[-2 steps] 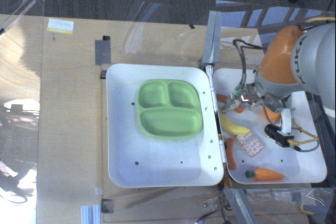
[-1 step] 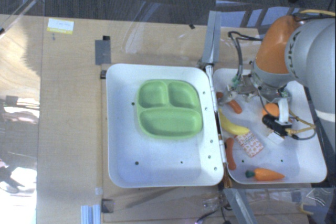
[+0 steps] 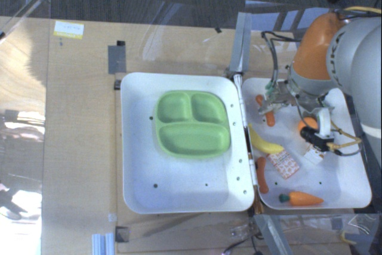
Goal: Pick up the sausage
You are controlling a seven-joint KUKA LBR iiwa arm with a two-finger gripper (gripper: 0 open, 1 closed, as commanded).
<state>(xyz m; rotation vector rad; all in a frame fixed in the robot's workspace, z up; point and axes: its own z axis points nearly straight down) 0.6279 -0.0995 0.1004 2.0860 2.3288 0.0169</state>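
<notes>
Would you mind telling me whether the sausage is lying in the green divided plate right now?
No, the sausage lies in the right bin near its left wall, below the banana, while the green divided plate sits in the left bin.

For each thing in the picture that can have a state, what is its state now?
green divided plate: upright in left bin.
banana: flat in right bin.
sausage: flat beside the bin's left wall.
carrot: flat near the front rim.
gripper: low over the right bin's back.
</notes>
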